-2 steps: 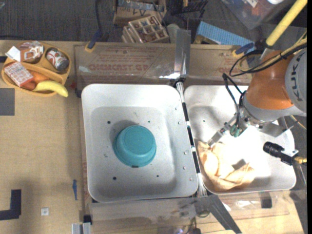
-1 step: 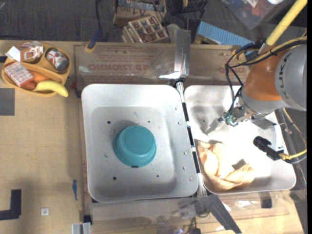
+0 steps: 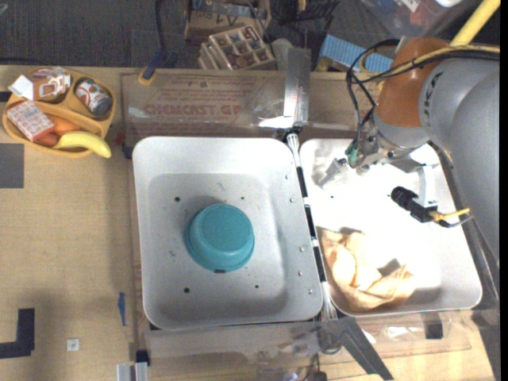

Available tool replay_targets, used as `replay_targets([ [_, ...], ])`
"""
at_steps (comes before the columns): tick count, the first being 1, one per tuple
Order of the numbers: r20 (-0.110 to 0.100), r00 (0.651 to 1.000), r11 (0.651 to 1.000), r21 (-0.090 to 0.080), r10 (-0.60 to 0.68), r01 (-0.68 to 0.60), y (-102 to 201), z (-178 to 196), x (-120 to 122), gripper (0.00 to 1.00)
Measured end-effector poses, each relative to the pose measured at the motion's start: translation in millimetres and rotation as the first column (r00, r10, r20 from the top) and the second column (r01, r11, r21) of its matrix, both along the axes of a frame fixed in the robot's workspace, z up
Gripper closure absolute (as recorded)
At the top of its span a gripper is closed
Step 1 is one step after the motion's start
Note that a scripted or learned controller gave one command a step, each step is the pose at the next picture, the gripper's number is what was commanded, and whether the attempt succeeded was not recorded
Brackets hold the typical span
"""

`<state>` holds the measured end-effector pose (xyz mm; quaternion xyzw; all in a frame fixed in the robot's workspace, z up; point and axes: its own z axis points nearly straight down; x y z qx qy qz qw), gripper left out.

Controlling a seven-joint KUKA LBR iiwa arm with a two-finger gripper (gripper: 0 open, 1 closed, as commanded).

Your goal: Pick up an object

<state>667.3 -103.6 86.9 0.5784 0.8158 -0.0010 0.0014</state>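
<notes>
A teal bowl [image 3: 221, 236] lies upside down in the middle of the left bin [image 3: 159, 173]. A crumpled tan and orange cloth [image 3: 367, 270] rests in the front part of the right bin [image 3: 460, 284]. My gripper [image 3: 349, 162] hangs over the back left corner of the right bin, well behind the cloth and to the right of the bowl. Nothing shows in its grasp. The grey arm with its orange band [image 3: 409, 86] comes in from the upper right and covers the bin's back right corner.
A yellow tray [image 3: 24, 129] of toy food with a banana [image 3: 86, 142] sits on the bench at the far left. A cardboard sheet [image 3: 198, 101] and clutter lie behind the bins. A black cable plug [image 3: 406, 199] juts from the wrist over the right bin.
</notes>
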Motion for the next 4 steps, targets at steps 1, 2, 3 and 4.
replay_targets([
  [1, -0.001, 1.0, 1.0, 0.003, 0.013, -0.013, -11.6, 117.8, -104.2, 0.0],
  [2, -0.001, 0.996, 0.996, 0.003, -0.094, 0.094, -1.5, 47.0, -134.4, 0.0],
  [3, 0.009, 0.988, 0.988, 0.003, 0.157, -0.157, 2.9, 4.4, -127.3, 0.0],
  [4, 0.015, 0.988, 0.988, 0.004, 0.152, -0.152, 1.7, 15.3, -126.2, 1.0],
])
